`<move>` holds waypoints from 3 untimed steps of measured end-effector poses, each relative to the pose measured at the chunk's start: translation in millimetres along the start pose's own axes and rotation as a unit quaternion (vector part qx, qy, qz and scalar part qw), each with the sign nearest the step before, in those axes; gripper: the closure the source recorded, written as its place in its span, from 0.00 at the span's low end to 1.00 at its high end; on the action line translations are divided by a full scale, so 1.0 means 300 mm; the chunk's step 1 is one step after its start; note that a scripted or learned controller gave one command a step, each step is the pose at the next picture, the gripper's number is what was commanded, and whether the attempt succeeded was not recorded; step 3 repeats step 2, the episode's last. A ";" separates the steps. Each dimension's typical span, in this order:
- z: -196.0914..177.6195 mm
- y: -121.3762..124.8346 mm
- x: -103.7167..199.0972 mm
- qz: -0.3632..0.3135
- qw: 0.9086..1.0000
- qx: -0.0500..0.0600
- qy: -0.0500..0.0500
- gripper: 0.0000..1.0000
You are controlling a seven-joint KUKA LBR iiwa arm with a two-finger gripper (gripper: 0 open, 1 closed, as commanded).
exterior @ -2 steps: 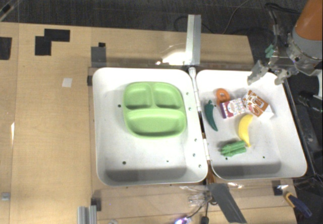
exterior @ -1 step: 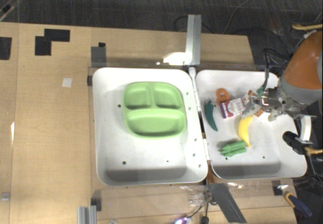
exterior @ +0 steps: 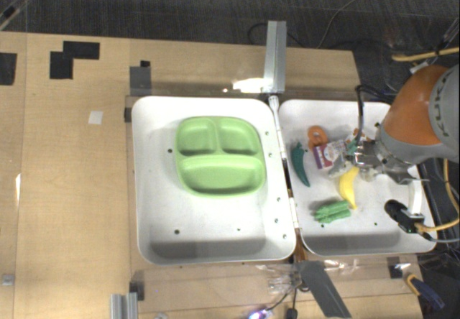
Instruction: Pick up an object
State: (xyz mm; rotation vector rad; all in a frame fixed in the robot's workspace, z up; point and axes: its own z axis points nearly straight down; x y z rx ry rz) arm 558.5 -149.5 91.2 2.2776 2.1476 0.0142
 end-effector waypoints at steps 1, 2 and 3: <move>-0.041 0.009 0.005 0.000 1.000 -0.003 0.001 1.00; -0.448 0.043 0.145 -0.046 0.999 0.004 0.001 1.00; -0.448 0.043 0.145 -0.046 0.999 0.004 0.001 1.00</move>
